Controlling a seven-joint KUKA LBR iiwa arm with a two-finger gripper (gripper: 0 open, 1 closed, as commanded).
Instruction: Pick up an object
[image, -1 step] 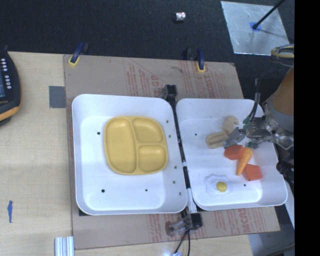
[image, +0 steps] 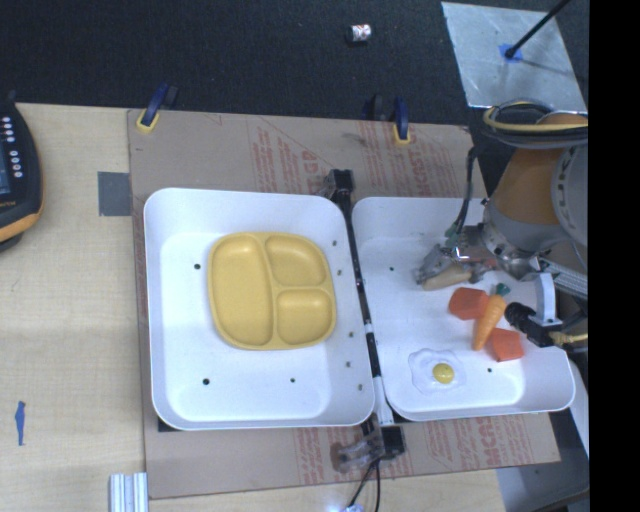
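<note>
The right bin (image: 400, 240) holds several toy foods. An orange carrot (image: 488, 320) lies tilted between two red-orange pieces, one (image: 465, 303) on its left and one (image: 507, 345) on its lower right. A fried egg (image: 436, 371) lies near the bin's front edge. My gripper (image: 443, 262) is low in the bin's upper middle, above and left of the carrot. A tan piece (image: 438, 283) lies right under its tip, partly hidden by it. I cannot make out whether anything is held.
A yellow divided plate (image: 271, 290) sits in the left bin (image: 170, 300). The grey arm with its orange band (image: 530, 185) covers the right bin's far right corner. A black handset (image: 15, 170) lies at the bench's left edge.
</note>
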